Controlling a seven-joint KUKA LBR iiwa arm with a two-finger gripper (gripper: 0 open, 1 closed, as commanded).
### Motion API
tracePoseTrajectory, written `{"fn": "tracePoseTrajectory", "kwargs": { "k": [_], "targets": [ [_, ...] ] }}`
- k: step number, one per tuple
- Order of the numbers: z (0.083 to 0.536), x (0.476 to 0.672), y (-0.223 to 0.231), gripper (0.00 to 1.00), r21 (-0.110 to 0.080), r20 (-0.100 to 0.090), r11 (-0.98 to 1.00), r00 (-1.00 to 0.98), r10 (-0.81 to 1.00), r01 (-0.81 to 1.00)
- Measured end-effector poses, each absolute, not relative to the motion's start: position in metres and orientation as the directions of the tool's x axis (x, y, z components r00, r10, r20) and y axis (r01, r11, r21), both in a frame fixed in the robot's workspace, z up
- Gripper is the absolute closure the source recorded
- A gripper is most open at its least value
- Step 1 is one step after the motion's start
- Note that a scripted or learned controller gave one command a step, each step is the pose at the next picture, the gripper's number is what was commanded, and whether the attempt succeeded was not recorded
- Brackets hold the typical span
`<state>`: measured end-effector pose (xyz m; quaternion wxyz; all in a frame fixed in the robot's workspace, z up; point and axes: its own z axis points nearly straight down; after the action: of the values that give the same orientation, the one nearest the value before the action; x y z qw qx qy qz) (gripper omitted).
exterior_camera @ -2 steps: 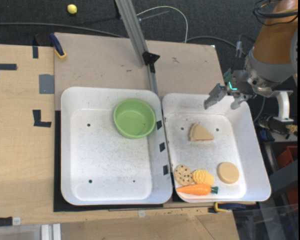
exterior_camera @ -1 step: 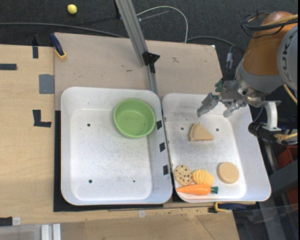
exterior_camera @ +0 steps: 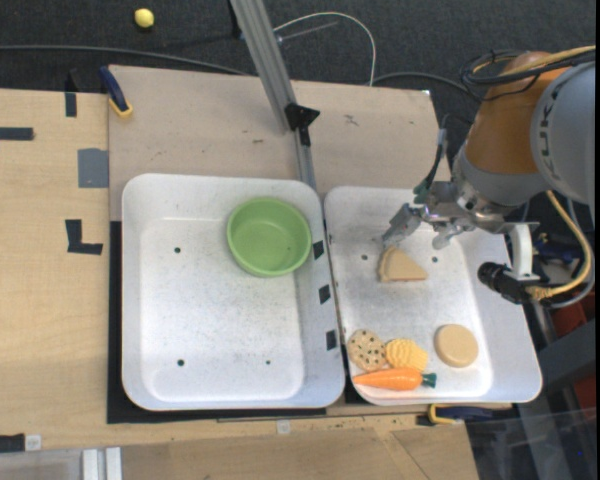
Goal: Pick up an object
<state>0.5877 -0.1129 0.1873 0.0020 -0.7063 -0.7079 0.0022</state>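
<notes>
Camera view: tool (exterior_camera: 417, 230) released, spread above tan wedge (exterior_camera: 402, 266); bare floor around wedge in right bin (exterior_camera: 500, 383).

- The arm (exterior_camera: 540, 118) is cut off by the right edge of the view.
- The end effector (exterior_camera: 420, 226) is blurred; its finger spread is unclear.
- The grey pole (exterior_camera: 265, 48) runs out past the top edge.
- The bench (exterior_camera: 40, 298) continues beyond the left edge.
</notes>
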Motion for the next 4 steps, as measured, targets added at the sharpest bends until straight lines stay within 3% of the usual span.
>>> {"fn": "tracePoseTrajectory", "kwargs": {
  "k": [1, 2, 4],
  "targets": [
    [0.124, 0.583, -0.117, 0.0, -0.009, 0.0, 0.001, -0.001, 1.0, 1.0],
    [0.138, 0.585, -0.116, 1.0, -0.003, 0.0, 0.003, -0.003, 1.0, 1.0],
    [0.224, 0.591, -0.121, 1.0, 0.004, -0.001, 0.001, -0.001, 1.0, 1.0]
  ]
}}
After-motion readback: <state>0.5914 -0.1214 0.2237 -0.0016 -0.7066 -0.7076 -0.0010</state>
